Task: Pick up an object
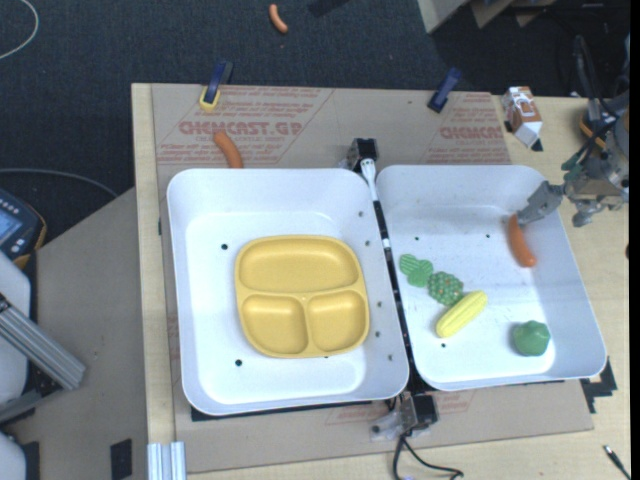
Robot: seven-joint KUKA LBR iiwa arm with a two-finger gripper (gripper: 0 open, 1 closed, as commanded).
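Observation:
The right bin (560, 363) holds an orange sausage (520, 244) near its far right wall. It also holds a green leafy piece (414, 266), a green bumpy piece (446, 288), a yellow corn cob (461, 313) and a green pepper (531, 337). My gripper (560, 209) hangs over the bin's far right corner, just above and right of the sausage. Its fingers are spread open, and the left finger (536, 205) points down toward the sausage's upper end. Nothing is between the fingers.
The left bin (200, 208) carries a yellow divided plate (300, 295). On the bench behind the bins lie another orange sausage (229, 149), two blue clamps (214, 84) and a small carton (522, 114). A third sausage (278, 18) lies on the dark floor.

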